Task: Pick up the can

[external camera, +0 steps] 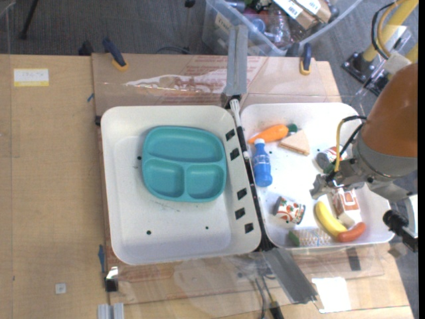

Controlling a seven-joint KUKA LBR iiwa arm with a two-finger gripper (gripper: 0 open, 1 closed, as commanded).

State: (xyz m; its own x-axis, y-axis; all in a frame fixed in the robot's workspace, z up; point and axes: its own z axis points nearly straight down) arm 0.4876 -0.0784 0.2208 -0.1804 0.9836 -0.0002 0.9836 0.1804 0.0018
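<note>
You see the short red-and-white printed can point(290, 211) lying on its side in the right white bin point(312, 111), left of the yellow banana point(328, 219), so bring the grey gripper point(330, 180), whose finger state I cannot tell, leftward and down over its middle.

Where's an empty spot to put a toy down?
Bare floor lies in the left bin around the teal tray, and in the right bin between the blue bottle and the pincer. Near the banana it's crowded.

The tool point(334, 183) hangs over the right bin point(312, 111), right of the can point(290, 212).
</note>
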